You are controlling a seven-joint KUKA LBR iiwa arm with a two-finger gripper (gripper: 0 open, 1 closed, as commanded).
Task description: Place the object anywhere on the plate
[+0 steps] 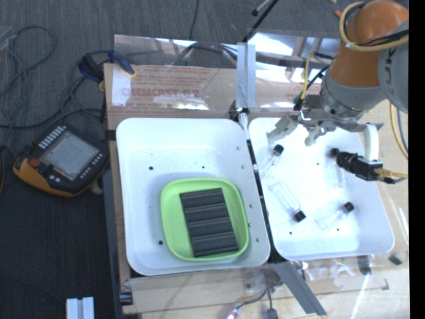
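Three clear vials (289,202) lying in right bin (372,241); green plate (171,198), ridged block (209,221) on it, at lower centre. Gripper (302,128) being held upper right, finger state indiscernible. Nearest vial best approached squarely, grasped mid-body.

- Two shallow white bins sit side by side before me: the left bin (133,178) and the right bin (372,238).
- One light green square plate (171,198) lies in the left bin.
- One dark grey ribbed block (208,222) lies on that plate.
- Three small clear vials with black caps lie in the right bin: one near the divider (272,157), one in the middle (289,202), one toward the right (334,214).
- One handheld control pendant (58,159) with a screen lies on the floor to the left.
- One arm of mine (365,52), carrying one tool (312,121).
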